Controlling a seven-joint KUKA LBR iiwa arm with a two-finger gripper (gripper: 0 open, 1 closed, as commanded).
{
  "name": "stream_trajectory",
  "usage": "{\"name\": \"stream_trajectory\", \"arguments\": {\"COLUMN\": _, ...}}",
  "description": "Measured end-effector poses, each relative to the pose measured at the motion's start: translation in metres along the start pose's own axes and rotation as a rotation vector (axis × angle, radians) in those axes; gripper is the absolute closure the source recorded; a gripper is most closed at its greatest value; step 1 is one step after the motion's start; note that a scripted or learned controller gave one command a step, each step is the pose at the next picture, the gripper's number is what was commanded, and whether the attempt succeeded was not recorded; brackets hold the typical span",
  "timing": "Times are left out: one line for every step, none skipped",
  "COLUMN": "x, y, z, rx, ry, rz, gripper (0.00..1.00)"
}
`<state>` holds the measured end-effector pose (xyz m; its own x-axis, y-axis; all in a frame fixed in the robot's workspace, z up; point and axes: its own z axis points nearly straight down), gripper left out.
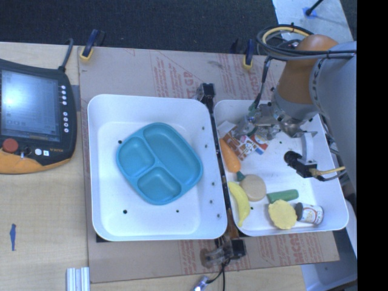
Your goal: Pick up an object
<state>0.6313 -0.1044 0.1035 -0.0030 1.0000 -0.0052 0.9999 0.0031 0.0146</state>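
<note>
Nothing lifted yet, we judge: every candidate lies in the right bin [339, 214]. Lower frame: yellow disc [280, 214], small bottle [309, 213], banana [240, 202], round tan piece [254, 187], green piece [282, 195]. Middle: carrot [230, 155] tight against the left wall, little side clearance. Upper: tool [262, 121] low over a printed packet [250, 143]; we cannot tell its opening or hold. Left bin [106, 162] carries a blue divided plate [159, 162].

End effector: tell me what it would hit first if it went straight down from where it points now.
Likely the small printed packet lying in the right bin just under the end effector, near the carrot; depth is hard to judge.
</note>
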Motion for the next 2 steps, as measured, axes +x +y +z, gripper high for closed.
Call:
{"name": "stream_trajectory", "arguments": {"x": 0.005, "y": 0.027, "z": 0.0, "rx": 0.002, "ry": 0.003, "rz": -0.001, "gripper": 0.0}}
{"name": "stream_trajectory", "arguments": {"x": -0.014, "y": 0.034, "z": 0.0, "rx": -0.012, "ry": 0.005, "rz": 0.0, "gripper": 0.0}}
